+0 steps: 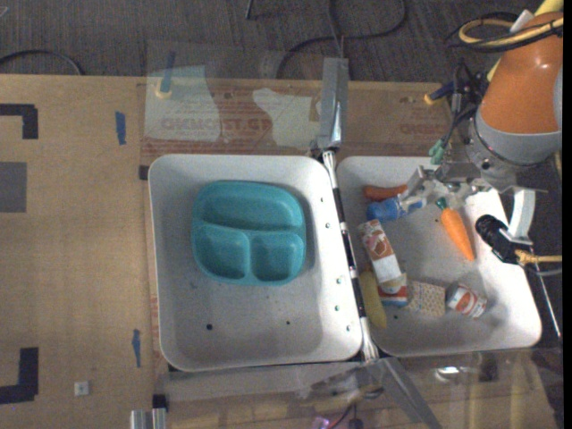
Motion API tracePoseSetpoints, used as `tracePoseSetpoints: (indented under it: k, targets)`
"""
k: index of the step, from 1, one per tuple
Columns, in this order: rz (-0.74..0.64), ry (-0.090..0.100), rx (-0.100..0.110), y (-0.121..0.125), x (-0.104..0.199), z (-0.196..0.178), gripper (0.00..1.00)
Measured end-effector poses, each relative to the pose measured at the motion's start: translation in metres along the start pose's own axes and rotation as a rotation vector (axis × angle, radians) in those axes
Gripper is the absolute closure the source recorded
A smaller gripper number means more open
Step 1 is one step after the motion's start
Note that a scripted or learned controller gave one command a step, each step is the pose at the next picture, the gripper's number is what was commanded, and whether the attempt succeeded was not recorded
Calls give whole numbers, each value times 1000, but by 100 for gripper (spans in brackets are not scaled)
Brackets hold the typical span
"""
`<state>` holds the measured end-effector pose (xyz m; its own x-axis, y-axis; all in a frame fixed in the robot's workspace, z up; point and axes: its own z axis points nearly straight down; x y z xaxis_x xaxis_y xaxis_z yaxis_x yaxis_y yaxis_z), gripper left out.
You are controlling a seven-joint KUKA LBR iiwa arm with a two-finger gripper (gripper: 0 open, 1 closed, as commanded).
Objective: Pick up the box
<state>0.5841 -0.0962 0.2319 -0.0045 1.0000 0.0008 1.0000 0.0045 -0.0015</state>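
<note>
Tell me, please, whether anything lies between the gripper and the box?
The gripper hovers at the right bin's far side; the box lies near the front. The tube-like carton partly crosses the line between them.

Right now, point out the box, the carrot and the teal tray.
box (pixel 427 298): camera view, middle of its top face.
carrot (pixel 458 234): camera view, mid-length.
teal tray (pixel 249 208): camera view, large upper compartment.

The grey arm (pixel 523 96) reaches in from the right, its claw (pixel 432 186) pointing downward and left.
</note>
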Motion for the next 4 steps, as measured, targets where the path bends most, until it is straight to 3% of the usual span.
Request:
tracePoseSetpoints:
  k: [1,2,3,4]
  targets:
    - [75,-2,-3,68,-25,31,0]
    - [-20,-3,-17,84,-46,128,0]
    - [-75,-2,-8,33,-51,144,0]
    - [-68,-7,-15,34,-56,132,100]
